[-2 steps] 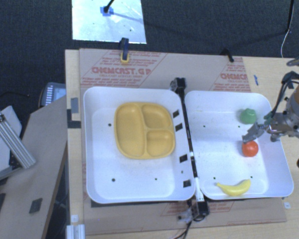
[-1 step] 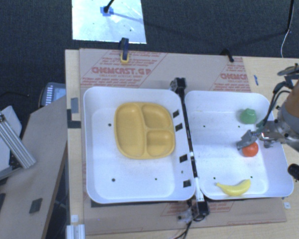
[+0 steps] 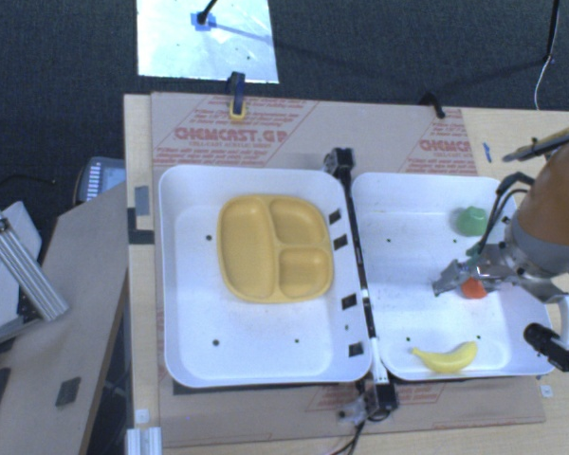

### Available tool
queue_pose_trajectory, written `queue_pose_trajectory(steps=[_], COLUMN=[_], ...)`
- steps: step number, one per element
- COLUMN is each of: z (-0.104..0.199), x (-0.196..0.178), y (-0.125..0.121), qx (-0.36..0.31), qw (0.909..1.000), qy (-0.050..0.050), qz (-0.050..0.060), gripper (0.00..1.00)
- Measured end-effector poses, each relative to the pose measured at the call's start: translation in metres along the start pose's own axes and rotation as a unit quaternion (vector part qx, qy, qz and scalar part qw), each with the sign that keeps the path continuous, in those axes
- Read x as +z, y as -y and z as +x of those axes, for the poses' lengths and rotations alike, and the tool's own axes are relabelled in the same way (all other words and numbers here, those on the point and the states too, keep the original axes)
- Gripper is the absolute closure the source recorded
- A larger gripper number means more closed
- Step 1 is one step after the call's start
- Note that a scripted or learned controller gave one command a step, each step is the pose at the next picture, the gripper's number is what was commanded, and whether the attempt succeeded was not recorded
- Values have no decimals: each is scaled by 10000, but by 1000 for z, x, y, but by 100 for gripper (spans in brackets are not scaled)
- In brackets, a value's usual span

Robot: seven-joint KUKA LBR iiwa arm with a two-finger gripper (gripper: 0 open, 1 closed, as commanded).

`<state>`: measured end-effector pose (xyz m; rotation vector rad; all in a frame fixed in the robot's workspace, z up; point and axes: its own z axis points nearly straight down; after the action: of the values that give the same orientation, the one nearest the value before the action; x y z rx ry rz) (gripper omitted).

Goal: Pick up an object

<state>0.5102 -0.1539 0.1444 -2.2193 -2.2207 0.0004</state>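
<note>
Left bin [image 3: 185, 254]: white, shallow, holds a yellow divided tray [image 3: 273, 247] lying flat near the bin's middle, three compartments, one large on the left and two smaller on the right. A black divider strip [image 3: 353, 273] runs between the two bins.

Right bin [image 3: 408, 254]: three things in it. Yellow banana [image 3: 447, 356] lies flat by the near wall, long axis roughly left-right, right tip raised slightly toward the far side, gentle curve bowing toward the near wall. Green round object [image 3: 471, 220] sits near the far right part of the bin, well apart from the banana. Small orange-red object [image 3: 473, 288] sits between them, right at the hand [image 3: 455, 280], touching or just beside its tip; too small to tell its long axis.

Hand comes in from the right on the grey arm [image 3: 550, 245] with the orange band, low over the bin floor. Cannot tell whether it is clenched, released, or grasping the orange-red object. All rests on the tabletop [image 3: 294, 131] with a printed board.
</note>
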Motion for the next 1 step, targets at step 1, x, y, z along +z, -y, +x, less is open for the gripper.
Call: queue_pose_trajectory(steps=[1], z=[-4], x=[43], y=[-3], qx=[1], qw=[10000], qy=[3], qz=[0], gripper=[0])
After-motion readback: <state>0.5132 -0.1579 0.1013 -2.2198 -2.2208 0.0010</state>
